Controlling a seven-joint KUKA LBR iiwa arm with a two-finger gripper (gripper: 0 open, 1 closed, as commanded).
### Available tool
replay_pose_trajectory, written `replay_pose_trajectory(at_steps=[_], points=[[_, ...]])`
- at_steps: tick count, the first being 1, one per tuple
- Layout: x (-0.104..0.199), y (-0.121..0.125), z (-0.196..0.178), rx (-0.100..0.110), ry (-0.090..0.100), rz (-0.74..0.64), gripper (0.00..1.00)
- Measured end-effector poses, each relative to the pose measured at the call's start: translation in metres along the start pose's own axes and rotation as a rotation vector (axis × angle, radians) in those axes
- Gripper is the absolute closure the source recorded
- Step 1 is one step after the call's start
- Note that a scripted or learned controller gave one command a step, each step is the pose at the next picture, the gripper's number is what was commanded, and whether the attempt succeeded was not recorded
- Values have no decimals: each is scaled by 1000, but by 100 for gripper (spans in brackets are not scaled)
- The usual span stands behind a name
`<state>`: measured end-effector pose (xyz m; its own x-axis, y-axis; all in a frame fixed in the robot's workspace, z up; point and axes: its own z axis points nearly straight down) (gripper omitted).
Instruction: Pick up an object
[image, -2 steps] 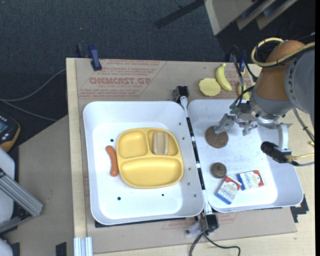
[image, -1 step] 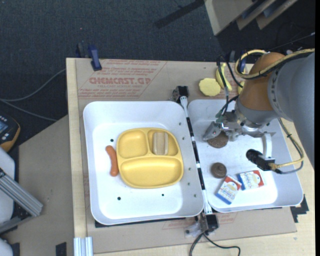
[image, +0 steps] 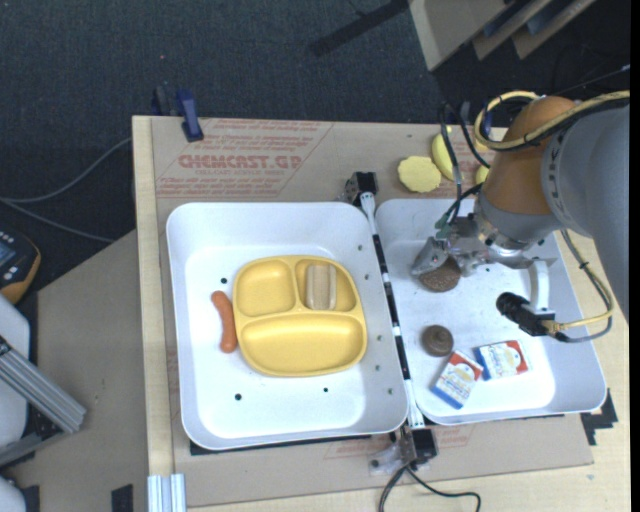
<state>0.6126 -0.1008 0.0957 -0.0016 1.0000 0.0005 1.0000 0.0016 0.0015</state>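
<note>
A dark blue-grey carpet (image: 200, 50) covered the floor across the top of the frame. The tan worktop (image: 160, 400) sat below it, with aluminium framing (image: 40, 385) at lower left.

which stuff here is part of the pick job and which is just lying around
Job:
gripper
brown round piece under it
brown disc
two small packets

Lying about:
yellow tray
orange sausage
blue clip

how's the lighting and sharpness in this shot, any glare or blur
In the camera view the light is even and fairly soft: the white bins look bright but not blown out, the yellow tray casts only a faint shadow, and the arm shades the right bin a little. The small packets are slightly soft, their print unreadable.
</note>
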Motion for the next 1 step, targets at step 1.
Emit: replay_pose_trajectory(at_steps=[1], points=[[63, -13, -125, -11, 1, -6, 100]])
